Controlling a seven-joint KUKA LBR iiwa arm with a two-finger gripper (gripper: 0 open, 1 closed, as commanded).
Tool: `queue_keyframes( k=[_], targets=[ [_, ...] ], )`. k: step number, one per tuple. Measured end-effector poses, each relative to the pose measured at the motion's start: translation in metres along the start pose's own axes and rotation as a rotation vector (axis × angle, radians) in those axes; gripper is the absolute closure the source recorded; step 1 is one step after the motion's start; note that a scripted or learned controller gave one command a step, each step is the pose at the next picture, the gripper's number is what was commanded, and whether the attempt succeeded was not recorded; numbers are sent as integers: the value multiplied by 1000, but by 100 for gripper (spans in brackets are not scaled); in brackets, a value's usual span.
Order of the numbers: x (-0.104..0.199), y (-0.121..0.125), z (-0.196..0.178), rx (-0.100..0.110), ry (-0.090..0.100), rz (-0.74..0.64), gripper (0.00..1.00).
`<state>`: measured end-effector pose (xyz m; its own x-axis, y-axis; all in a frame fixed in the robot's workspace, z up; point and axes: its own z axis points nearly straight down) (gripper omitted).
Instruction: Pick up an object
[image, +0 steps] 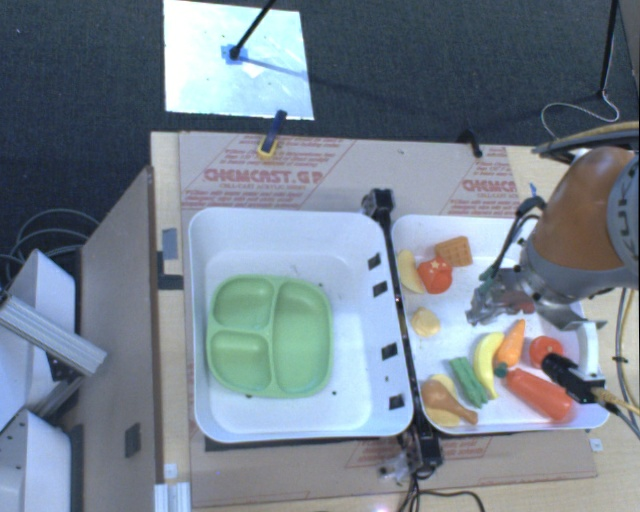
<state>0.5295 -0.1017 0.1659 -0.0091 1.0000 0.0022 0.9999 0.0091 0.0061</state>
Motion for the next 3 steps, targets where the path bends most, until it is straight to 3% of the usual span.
queue_keyframes(
  k=[1, 2, 3],
  targets=[
    [88, -2, -20, 2, 0, -4, 100],
    [235, -4, -11, 5, 5, -10, 100],
    [250, -21, -77, 0, 2, 1, 100]
  ],
)
